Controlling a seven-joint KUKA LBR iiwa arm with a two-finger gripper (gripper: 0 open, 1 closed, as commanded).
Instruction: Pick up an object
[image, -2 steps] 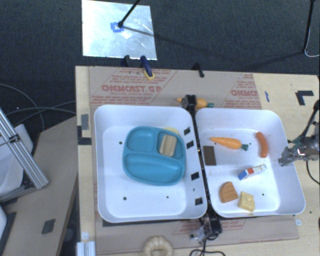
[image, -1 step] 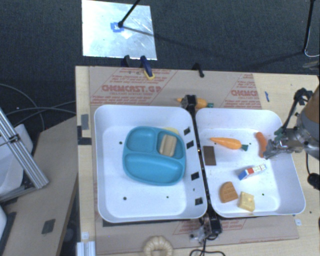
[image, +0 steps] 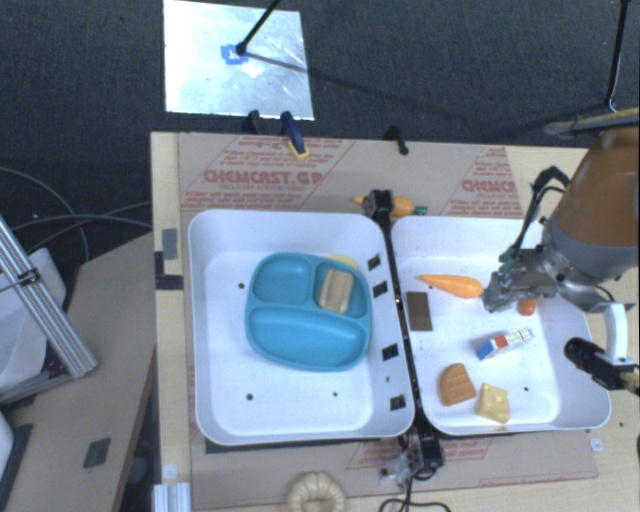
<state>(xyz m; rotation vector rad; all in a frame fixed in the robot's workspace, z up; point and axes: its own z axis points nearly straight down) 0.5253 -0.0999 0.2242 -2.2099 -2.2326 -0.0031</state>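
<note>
Camera view looks down at a slant on the bench (image: 250, 165), where two shallow white bins sit side by side; the end effector (image: 508, 290) hangs low over the right bin (image: 570, 400), and how far it is open cannot be told from this angle, nor is anything seen in its hold; the nearest thing is an orange carrot (image: 450, 286), lying just to its left with its long axis running roughly left to right and its thick end toward the end effector, so it seems the likeliest pick; a small orange-red piece (image: 527, 308) shows just below the end effector, too small to name; farther toward the near rim lie a small tube-like item in blue, white and red (image: 502, 343), tilted, a rounded brown cracker-like piece (image: 457, 384) and a pale yellow wedge (image: 492, 402); a dark flat rectangle (image: 419, 310) lies near the divider; the left bin (image: 220, 300) carries a smooth blue divided plate (image: 300, 325) with a tan block (image: 336, 290) in one compartment; the carrot looks smooth and tapered, likely to roll if nudged across its axis.
</note>
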